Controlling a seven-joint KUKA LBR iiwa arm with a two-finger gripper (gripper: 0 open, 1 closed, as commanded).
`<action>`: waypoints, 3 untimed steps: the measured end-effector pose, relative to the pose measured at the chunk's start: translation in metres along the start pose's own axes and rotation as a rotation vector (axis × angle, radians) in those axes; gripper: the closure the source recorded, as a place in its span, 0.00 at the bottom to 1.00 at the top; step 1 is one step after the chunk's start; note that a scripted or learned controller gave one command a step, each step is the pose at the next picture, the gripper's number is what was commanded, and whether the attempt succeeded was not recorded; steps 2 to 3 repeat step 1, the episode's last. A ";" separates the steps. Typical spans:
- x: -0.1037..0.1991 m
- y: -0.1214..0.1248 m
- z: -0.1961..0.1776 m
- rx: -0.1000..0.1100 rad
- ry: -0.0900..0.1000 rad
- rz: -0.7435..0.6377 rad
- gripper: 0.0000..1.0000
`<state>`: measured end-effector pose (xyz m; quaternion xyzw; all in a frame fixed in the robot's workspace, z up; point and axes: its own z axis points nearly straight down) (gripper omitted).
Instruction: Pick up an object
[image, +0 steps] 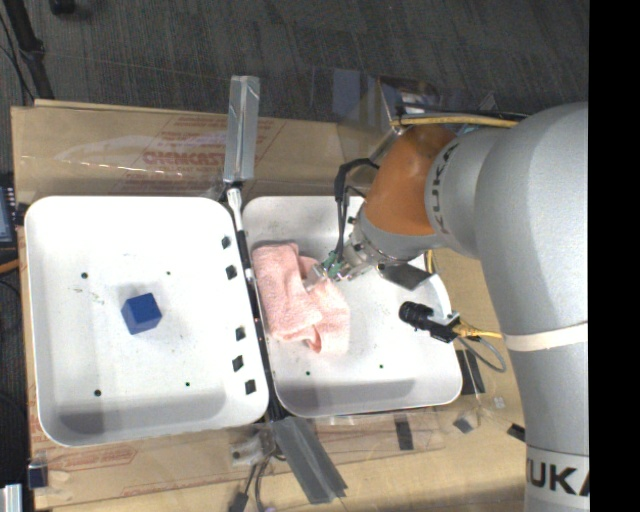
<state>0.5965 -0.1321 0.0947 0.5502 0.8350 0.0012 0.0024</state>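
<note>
A crumpled pink cloth (297, 297) lies in the left half of the right bin (400, 385). A small blue cube (141, 312) sits in the left bin (60, 250), left of its middle. My gripper (334, 268) hangs low over the right bin, right at the cloth's upper right edge, and its tips seem to touch the fabric. The wrist and the grey arm above it hide the tips from a clear look. Nothing is visibly lifted.
A raised divider with black clips (243, 305) runs between the two bins. The large grey arm (520, 260) covers the right side of the right bin. Cardboard (120, 140) lies behind the bins.
</note>
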 end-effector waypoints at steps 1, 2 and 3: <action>0.039 0.077 -0.098 0.006 0.003 0.083 1.00; 0.039 0.077 -0.098 0.006 0.003 0.083 1.00; 0.039 0.077 -0.098 0.006 0.003 0.083 1.00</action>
